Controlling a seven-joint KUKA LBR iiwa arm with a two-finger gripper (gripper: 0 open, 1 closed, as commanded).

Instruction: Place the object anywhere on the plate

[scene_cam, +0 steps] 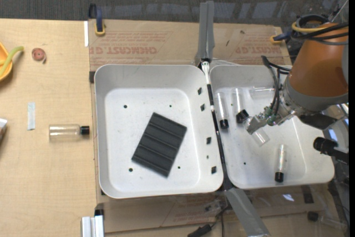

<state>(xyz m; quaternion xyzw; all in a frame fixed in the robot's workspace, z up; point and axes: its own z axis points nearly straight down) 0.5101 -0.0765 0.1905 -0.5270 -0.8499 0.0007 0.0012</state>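
Note:
A dark grey ribbed rectangular plate lies flat and tilted in the left bin. In the right bin lie several clear vials with black caps: one by the left wall, one beside it, and one near the front. Another clear vial lies near the back. My gripper hangs low over the middle of the right bin, under the orange-banded wrist. A clear piece shows just below its tip; whether it is held is unclear.
A divider and clips separate the two bins. On the wooden bench to the left lie a clear vial, a white strip, a small red disc and a yellow object. Cables hang at the back right.

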